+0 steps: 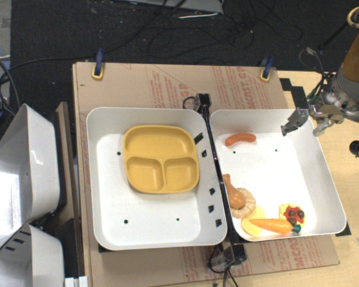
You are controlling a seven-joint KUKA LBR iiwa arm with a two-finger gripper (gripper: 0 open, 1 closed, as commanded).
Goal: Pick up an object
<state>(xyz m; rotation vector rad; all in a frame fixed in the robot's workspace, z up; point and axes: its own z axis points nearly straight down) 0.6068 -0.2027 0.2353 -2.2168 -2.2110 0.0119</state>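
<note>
Two bins (107,160), one tray (161,159), five toy foods (240,139).

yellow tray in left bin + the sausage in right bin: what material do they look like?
Yellow divided tray: looks like moulded plastic, matte to satin; uniform colour, rounded compartment walls, soft highlights.
Sausage: probably plastic or rubber toy food; smooth, evenly orange-red, slightly glossy. Too small to tell hard from soft.

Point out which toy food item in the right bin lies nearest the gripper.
The sausage, orange-red and lying alone near the right bin's far wall, is nearest the gripper. The carrot, the shrimp-like piece and the others cluster at the near edge.
</note>
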